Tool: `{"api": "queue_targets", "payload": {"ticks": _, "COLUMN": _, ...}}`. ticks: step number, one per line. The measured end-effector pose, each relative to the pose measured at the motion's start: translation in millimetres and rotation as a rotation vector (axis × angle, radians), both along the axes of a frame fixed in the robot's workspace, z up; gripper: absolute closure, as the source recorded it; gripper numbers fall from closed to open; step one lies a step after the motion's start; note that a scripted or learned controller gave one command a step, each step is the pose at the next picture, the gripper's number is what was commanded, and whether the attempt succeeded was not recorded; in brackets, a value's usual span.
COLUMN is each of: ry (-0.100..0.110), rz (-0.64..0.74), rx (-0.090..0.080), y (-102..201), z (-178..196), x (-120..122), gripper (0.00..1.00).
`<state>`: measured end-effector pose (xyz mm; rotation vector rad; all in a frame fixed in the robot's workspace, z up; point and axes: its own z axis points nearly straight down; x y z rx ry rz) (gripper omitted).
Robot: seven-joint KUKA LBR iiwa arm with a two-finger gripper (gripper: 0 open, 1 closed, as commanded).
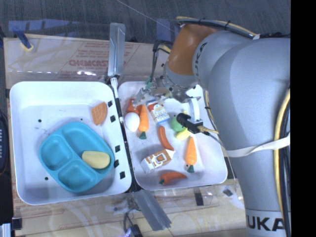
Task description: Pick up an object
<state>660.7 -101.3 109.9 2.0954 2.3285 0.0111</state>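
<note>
A: In the right bin, what's the target?

B: Likely the small carton at the far end, beside the egg and a carrot. My gripper sits just above it.

A: Holding anything?

B: Can't tell; nothing visibly held. Looks like the approach step. Next I need to drop squarely onto one item without snagging its neighbours.

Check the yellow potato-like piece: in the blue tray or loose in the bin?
In the tray. The yellow piece lies across the blue tray's divider, inside its rim.
</note>
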Motion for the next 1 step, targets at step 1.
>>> {"api": "queue_targets", "payload": {"ticks": 1, "ry": -0.001, "rz": 0.005, "rx": -0.001, "y": -4.2, "z": -10.8, "x": -107.4, "gripper": 0.0}}
